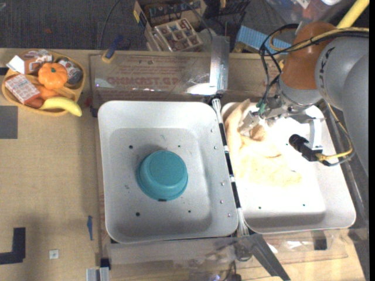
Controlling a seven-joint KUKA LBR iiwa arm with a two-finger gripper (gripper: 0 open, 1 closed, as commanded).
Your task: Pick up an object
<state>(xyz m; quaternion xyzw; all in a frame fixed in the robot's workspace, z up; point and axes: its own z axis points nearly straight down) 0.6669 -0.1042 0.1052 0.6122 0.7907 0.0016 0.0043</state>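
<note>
A teal bowl lies upside down in the middle of the left bin. In the far left corner of the right bin a pale cream curved object rests against the wall, with a small brown piece beside it. My gripper is lowered into that corner, right above the brown piece and touching or nearly touching it. The wrist hides the contact, so I cannot tell whether anything is held.
Yellowish smears mark the floor of the right bin. A black cable part hangs off the wrist over that bin. A basket of toy food sits at the far left of the bench. Clutter lies behind the bins.
</note>
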